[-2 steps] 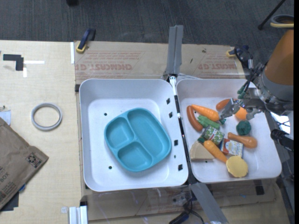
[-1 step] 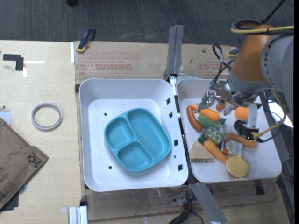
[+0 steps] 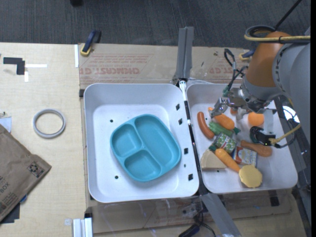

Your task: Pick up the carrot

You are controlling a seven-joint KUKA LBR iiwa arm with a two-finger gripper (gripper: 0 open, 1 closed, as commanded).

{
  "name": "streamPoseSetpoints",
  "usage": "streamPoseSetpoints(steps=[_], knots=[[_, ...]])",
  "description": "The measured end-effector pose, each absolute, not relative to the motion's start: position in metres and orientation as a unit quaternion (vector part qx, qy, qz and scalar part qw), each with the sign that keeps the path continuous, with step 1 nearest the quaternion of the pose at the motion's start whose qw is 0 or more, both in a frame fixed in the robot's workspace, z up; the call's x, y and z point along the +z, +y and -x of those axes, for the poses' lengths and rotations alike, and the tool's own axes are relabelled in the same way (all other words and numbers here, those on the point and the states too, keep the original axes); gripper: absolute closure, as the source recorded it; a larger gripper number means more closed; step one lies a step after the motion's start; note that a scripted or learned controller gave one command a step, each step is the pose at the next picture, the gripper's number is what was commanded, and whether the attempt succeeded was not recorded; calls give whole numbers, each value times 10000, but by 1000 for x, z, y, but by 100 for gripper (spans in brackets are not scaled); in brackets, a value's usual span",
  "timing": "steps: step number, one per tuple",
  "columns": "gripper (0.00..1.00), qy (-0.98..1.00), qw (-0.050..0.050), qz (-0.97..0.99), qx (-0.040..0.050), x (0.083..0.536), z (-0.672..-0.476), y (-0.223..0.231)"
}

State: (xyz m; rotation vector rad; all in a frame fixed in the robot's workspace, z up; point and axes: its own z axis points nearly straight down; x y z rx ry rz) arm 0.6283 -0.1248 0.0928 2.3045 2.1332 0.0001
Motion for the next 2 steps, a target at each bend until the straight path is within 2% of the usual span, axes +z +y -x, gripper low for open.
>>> streamPoseSetpoints(steps=[1, 2], knots=[[100, 6785, 11, -7346, 1, 102, -628, -126], [100, 6517, 3, -7584, -9, 191, -650, -66]])
